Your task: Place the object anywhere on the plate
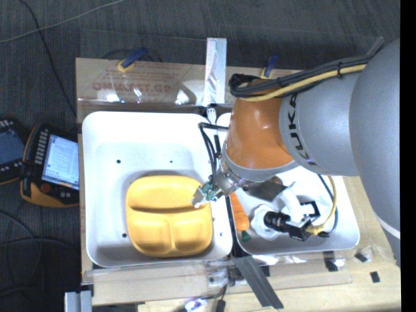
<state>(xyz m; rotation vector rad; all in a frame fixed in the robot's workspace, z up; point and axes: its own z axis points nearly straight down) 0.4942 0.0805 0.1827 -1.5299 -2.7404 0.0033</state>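
Left bin (130,148) & right bin (343,229), both white, side by side; blue clamp (132,58) at bench's back edge; handheld screen (55,164) on carpet.

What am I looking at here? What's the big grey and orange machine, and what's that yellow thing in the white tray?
This is one picture, taken by a camera fixed above a workbench and looking down at a slant. The big grey shape with the orange band is a robot arm, reaching in from the right. On the bench are two shallow white bins side by side. The left bin holds the yellow thing, which is a plate with divided sections. The arm's tip is at the plate's upper right edge, and I cannot tell whether it is holding anything. In the right bin, a narrow orange object, possibly a toy carrot, lies along the wall next to the left bin. Off the bench on the left sits a handheld control pad with a screen.
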